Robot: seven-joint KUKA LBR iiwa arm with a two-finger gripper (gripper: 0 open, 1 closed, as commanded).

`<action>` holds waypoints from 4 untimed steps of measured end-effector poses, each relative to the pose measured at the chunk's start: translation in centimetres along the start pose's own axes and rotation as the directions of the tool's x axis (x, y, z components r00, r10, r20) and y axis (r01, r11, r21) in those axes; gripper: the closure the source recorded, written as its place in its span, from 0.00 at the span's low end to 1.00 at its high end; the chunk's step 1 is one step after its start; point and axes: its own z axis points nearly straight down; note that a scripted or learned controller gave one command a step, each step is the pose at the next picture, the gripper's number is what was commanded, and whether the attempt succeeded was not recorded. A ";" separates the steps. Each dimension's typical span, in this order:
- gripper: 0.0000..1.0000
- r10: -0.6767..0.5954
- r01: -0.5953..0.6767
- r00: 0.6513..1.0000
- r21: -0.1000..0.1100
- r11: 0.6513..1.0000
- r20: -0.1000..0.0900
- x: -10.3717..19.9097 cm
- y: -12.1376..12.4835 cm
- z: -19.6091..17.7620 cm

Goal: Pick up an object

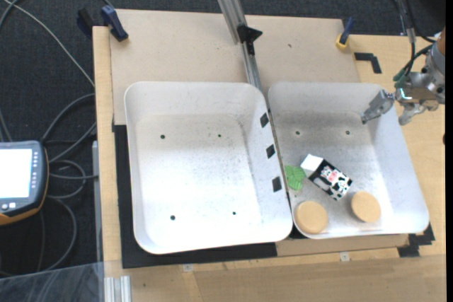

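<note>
- Two round tan discs are lying nearest the camera, one [311, 216] at the near edge of the right bin [396, 159] and the other [366, 206] just to its right, slightly apart.
- Just beyond them, a small box [327, 176] printed in black, white and red is resting tilted, with a green scrap [294, 178] touching its left side.
- Left of these, the left bin [141, 152] is sitting beside the right one, their inner walls meeting.
- At the far right corner of the right bin, the gripper [390, 109] is hanging over the rim, well apart from the objects.
- Its two fingers are standing spread wide, one [374, 108] pointing left into the bin, gripping nothing.
- Reaching in from the right edge, the arm's wrist [425, 85] is showing grey metal.
</note>
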 end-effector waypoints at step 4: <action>0.00 -0.001 0.001 1.000 -0.001 1.000 0.001 -0.4 0.5 14.6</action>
